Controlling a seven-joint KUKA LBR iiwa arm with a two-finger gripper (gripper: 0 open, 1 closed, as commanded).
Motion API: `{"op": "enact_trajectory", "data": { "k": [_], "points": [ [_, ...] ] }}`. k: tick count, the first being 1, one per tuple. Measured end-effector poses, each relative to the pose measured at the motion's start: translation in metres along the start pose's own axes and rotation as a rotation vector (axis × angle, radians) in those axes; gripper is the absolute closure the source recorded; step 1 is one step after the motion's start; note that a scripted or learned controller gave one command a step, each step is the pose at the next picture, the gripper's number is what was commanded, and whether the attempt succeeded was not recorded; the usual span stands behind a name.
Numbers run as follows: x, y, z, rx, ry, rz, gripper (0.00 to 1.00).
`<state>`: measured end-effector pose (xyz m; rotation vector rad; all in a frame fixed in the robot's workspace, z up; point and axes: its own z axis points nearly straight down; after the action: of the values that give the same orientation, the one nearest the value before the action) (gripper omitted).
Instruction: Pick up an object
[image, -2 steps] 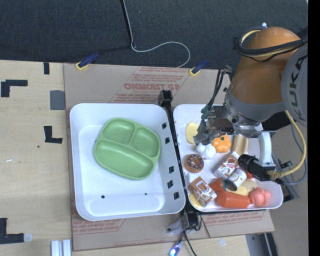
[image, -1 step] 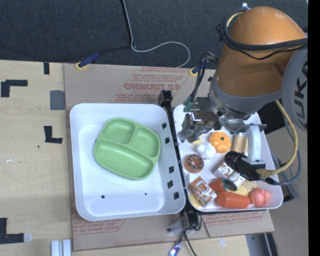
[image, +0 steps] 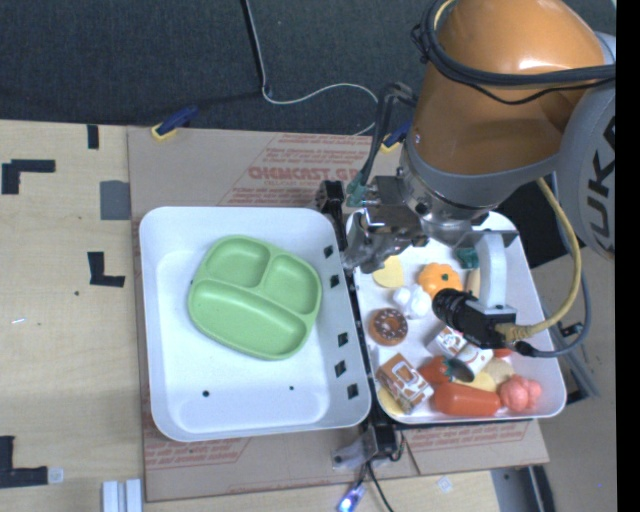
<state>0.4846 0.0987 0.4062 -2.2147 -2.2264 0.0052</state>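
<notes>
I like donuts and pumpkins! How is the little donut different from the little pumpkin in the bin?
The donut is brown with sprinkles on top; the pumpkin is plain orange. The donut lies flat, nearer the divided green plate; the pumpkin sits farther back, close to the arm. Both are small, round toys in the right bin.

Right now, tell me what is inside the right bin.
The right bin holds toy food: a donut, an orange piece, a yellow piece, a red sausage. The arm covers its far end.

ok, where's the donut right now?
The donut lies in the right bin, near its left wall, just below the yellow piece and above the small box.
</notes>
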Motion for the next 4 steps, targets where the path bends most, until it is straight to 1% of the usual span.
{"op": "enact_trajectory", "data": {
  "k": [1, 2, 3, 4],
  "points": [
    [0.054, -0.001, 0.033, 0.006, -0.001, -0.001, 1.0],
    [0.052, 0.0, 0.024, 0.01, -0.006, 0.0, 1.0],
    [-0.002, 0.02, 0.059, 0.005, -0.004, 0.01, 1.0],
    [0.023, 0.0, 0.0, -0.002, 0.001, 0.0, 1.0]
  ]
}}
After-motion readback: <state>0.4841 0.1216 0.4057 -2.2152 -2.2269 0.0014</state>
